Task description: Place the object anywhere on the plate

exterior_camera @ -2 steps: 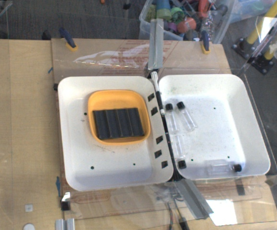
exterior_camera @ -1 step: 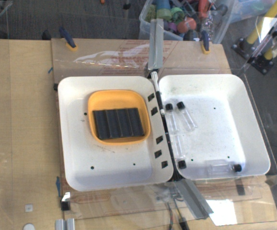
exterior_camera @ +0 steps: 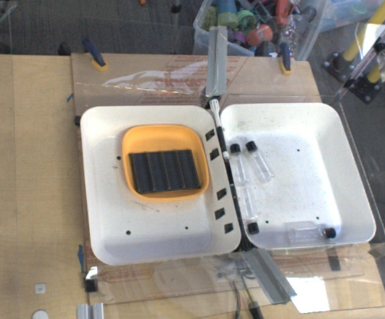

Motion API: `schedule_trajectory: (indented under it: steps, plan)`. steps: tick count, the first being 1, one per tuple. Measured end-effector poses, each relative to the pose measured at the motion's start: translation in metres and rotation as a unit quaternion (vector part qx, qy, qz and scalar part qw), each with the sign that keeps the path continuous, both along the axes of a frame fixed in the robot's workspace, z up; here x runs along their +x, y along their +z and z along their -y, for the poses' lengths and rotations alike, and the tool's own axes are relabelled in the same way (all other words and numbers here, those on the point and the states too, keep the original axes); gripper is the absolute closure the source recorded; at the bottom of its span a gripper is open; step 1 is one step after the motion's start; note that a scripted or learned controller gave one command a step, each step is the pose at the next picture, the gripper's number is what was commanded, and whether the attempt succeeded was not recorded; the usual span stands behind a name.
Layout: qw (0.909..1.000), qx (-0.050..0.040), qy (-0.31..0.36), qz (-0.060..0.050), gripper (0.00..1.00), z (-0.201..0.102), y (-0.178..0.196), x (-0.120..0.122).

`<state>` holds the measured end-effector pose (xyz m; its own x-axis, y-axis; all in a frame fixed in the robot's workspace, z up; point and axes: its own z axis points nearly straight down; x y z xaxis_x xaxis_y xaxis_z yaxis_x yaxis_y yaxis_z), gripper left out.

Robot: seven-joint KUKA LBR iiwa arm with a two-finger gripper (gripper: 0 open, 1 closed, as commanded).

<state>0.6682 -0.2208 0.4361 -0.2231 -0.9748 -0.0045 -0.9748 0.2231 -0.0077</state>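
Several clear tubes (exterior_camera: 255, 161) lay in the right bin (exterior_camera: 352, 171); a dark ridged block (exterior_camera: 164, 171) already sat on the orange plate (exterior_camera: 133, 141). Fingers' state: cannot tell. Placement looked complete.

Two white bins (exterior_camera: 106, 244), one orange plate (exterior_camera: 164, 137), one dark ridged block (exterior_camera: 165, 171), four clear vials (exterior_camera: 257, 161).

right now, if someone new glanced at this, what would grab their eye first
The orange plate in the left bin stands out most, with a dark ribbed block lying flat on it. Next, the right bin holds several clear tubes with black caps, most near its left wall and one by its near edge.
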Motion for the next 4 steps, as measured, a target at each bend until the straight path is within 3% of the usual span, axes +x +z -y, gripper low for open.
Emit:
schedule_trajectory:
  steps: [1, 2, 3, 4]
  plan:
    - [0.9927, -0.0004, 0.121, 0.0, 1.0, 0.0, 0.0, 0.0]
    - [0.982, -0.0011, 0.189, 0.0, 1.0, -0.003, 0.0, 0.0]
    - [0.9415, -0.0017, 0.337, 0.0, 1.0, -0.009, -0.001, 0.0]
    - [0.8813, -0.0031, 0.473, 0.0, 1.0, -0.01, -0.001, 0.0]
